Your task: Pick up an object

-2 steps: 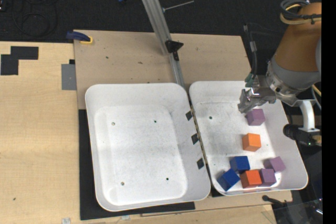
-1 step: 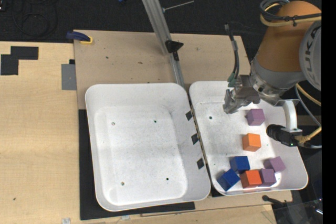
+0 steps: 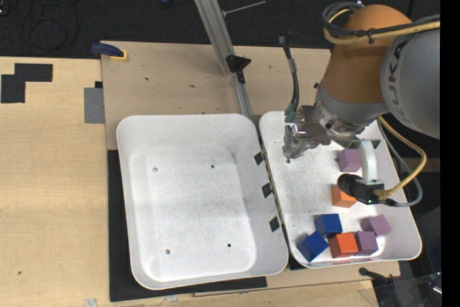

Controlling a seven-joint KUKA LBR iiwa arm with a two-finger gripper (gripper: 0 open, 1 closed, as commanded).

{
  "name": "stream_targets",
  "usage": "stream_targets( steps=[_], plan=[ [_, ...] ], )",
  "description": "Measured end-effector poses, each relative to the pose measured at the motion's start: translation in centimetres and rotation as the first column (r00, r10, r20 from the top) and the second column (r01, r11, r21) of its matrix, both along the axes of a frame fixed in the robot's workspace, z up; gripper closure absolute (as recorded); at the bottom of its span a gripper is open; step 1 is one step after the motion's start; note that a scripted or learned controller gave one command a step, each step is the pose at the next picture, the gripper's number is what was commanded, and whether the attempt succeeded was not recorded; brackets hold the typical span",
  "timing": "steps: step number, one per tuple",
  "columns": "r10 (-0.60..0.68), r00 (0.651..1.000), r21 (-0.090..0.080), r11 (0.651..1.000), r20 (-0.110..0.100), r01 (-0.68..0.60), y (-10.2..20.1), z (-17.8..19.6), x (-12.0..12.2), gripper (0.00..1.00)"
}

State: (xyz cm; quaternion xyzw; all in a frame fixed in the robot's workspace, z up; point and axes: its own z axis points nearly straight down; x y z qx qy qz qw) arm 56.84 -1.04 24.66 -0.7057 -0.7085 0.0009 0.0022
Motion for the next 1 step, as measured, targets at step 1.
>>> stream_targets(
  steps=[1],
  plan=[
    [0.001, 1.0, 0.001, 1.0, 0.0, -0.001, 5.61, 0.4, -0.86, 1.0]
  ],
)
